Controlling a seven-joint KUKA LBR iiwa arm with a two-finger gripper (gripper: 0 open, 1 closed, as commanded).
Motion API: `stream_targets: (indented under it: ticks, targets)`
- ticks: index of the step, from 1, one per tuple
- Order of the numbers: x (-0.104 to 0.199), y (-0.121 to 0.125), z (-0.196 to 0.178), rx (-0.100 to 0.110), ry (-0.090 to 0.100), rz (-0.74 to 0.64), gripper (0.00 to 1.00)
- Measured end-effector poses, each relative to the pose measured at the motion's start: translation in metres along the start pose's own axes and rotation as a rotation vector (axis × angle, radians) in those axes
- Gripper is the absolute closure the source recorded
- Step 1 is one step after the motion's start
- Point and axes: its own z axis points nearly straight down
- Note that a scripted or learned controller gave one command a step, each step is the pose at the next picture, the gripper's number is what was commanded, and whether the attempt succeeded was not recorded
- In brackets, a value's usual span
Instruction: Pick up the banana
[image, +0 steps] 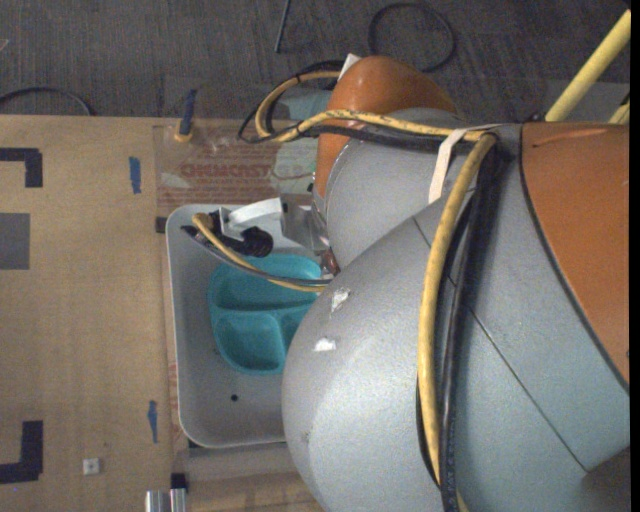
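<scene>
The grey arm with its orange band (375, 85) fills the right of the camera view and hangs low over a white bin (172, 330). Its wrist and gripper (292, 228) sit over the bin's upper part, above a teal divided tray (250, 325) that lies inside the bin. The arm's bulk hides the right part of this bin and everything beyond it. The bare bin floor (220, 405) below the tray carries a small dark speck.
A tan board (80, 300) spreads to the left of the bin, marked with black squares and blue tape strips (135, 175). A clear taped sheet (225, 165) lies above the bin. Dark carpet with cables (410, 30) runs along the top.
</scene>
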Motion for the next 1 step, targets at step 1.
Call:
stream_targets:
  ticks: [1]
  targets:
    - [0.0002,0.0012,-0.0002,-0.001,0.001,0.002,0.0]
